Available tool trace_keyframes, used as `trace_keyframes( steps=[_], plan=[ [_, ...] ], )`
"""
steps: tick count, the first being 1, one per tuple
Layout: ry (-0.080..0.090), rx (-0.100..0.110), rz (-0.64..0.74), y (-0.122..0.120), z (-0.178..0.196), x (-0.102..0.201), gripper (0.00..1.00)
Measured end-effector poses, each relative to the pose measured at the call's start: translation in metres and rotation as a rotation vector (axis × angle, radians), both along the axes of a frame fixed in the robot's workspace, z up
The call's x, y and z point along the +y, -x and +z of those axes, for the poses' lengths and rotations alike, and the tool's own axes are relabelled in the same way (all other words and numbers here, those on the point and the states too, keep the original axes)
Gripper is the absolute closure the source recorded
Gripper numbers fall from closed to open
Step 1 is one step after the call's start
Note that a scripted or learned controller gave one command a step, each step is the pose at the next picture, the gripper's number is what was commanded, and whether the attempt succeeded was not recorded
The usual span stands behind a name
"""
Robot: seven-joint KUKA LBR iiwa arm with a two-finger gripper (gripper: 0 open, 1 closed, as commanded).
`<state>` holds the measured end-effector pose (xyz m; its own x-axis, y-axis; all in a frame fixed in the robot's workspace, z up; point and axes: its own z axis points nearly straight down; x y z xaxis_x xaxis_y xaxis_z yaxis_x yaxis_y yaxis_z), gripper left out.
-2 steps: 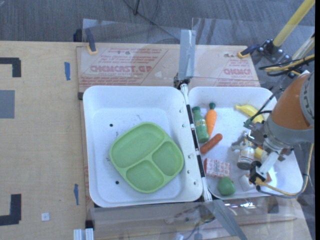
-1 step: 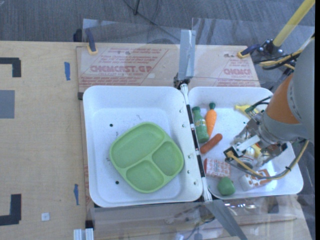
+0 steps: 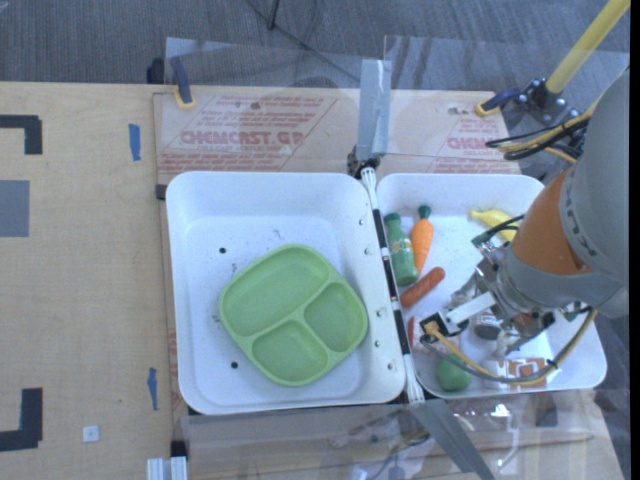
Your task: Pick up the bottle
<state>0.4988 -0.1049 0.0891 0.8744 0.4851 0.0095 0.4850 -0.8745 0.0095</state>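
From my remote station: arm (image 3: 580, 218) reaches in from the right, low over the right bin (image 3: 455, 190). Gripper (image 3: 490, 328) sits near the bin's middle; I cannot tell how it is set, cables and wrist hardware crowd it. Bottle (image 3: 402, 249), green, lies along the bin's left wall, apart from the gripper. Carrot (image 3: 422, 240) just beside the bottle, red chili (image 3: 422, 287) below it. Green divided plate (image 3: 293, 315) rests in left bin (image 3: 200, 208).

Bright even light, soft shadows, mild glare on white bins (image 3: 190, 208)
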Motion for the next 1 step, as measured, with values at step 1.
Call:
trace_keyframes(
  steps=[1],
  plan=[
    [-0.004,0.006,-0.301,-0.0463,-0.0016,-0.0563,0.0]
  ],
)
